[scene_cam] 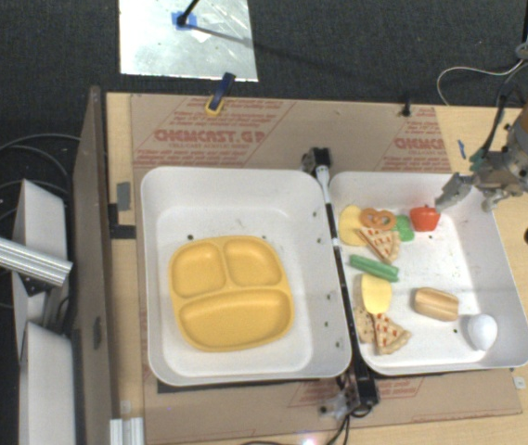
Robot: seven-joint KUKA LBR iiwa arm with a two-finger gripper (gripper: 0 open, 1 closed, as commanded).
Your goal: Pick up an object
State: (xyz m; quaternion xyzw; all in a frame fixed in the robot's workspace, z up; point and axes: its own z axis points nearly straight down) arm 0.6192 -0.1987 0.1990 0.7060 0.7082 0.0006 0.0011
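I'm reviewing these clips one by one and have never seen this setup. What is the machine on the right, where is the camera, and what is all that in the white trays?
A single camera looks down at a slant on a bench with two shallow white bins. The grey machine at the right is a robot arm; its claw hangs over the right bin's far edge with nothing visible between its fingers. The left bin holds a yellow divided plate. The right bin holds toy food: a red tomato, pizza slices, a green bean, a bread roll and a white egg. Its job is to pick one up.
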